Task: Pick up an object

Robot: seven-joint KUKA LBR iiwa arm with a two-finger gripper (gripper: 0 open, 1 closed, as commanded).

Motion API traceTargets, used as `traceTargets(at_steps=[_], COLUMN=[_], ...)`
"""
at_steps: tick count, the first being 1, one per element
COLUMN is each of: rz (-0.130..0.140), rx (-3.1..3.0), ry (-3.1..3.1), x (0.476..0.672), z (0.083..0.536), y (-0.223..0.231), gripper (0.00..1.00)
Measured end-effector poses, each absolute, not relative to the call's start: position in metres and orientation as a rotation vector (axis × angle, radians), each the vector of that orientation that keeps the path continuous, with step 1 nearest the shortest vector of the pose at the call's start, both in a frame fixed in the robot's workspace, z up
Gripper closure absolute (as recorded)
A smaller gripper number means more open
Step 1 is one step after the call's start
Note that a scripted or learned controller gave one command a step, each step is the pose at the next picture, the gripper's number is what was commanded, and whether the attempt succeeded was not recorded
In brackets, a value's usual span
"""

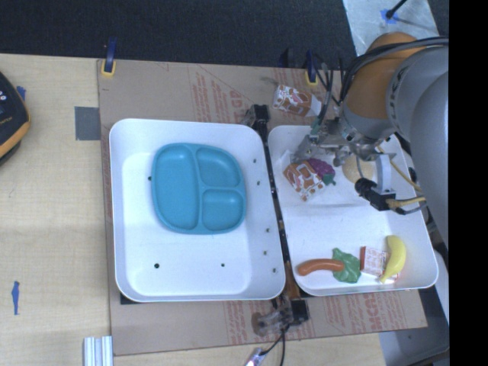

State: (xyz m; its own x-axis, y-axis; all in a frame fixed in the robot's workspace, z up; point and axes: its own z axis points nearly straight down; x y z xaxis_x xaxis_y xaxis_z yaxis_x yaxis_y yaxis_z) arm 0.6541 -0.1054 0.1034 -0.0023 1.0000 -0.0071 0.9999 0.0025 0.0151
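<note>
Two white bins: left bin (130, 204), right bin (343, 227). One blue divided plate (200, 187), one banana (394, 258), one sausage (319, 266), one green toy (347, 268). Two patterned packets: one in the right bin (303, 177), one on the cardboard (293, 100).

— What lies in the right bin (335, 227)?
— A brown patterned packet (303, 177) with a purple piece (323, 170) at its far end; a sausage (320, 266), green toy (347, 266), red-white packet (374, 260) and banana (394, 257) along its near edge.
</note>
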Motion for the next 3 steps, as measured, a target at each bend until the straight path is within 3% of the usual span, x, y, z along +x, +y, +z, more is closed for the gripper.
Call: traceTargets(at_steps=[2,3], rz=[0.028,0.011], rx=[2.205,2.208], ry=[2.217,2.214], x=[0.646,0.662], z=[0.103,0.103], y=[-0.121,-0.107], gripper=[0.00,0.00])
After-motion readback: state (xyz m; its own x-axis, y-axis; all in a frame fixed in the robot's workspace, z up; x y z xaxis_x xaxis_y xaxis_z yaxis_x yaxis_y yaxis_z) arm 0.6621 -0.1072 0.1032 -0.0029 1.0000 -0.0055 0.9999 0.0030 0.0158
